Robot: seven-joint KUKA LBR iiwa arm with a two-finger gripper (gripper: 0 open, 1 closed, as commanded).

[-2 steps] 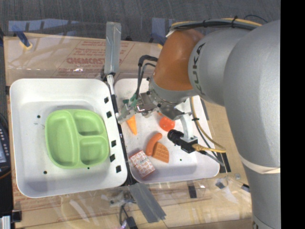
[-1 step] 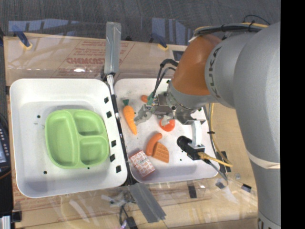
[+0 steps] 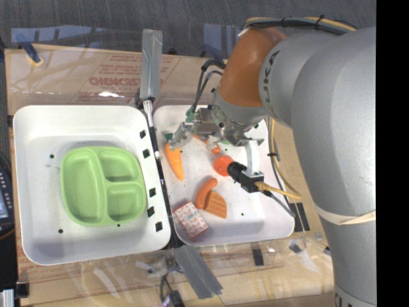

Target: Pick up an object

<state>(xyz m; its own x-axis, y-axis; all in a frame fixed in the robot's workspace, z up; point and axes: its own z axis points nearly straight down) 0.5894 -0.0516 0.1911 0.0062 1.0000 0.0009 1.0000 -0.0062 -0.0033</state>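
Note:
In the right bin (image 3: pixel 275 219) lie several toy foods: an orange carrot (image 3: pixel 175 161) near the left wall, an orange round piece (image 3: pixel 223 165) in the middle, an orange sausage-like piece (image 3: pixel 206 192) beside a waffle-patterned wedge (image 3: pixel 218 205), and a red-and-white wrapped packet (image 3: pixel 190 220) at the front left corner. My gripper (image 3: pixel 206 132) hangs over the back of this bin, just right of the carrot's top and above the round piece. The wrist hides its fingertips.
The left bin (image 3: pixel 38 235) holds a green three-compartment plate (image 3: pixel 101 185). A grey divider strip (image 3: pixel 151 69) runs between the bins at the back. The big grey arm (image 3: pixel 319 107) covers the right bin's right side. Cables (image 3: pixel 281 194) trail over its right rim.

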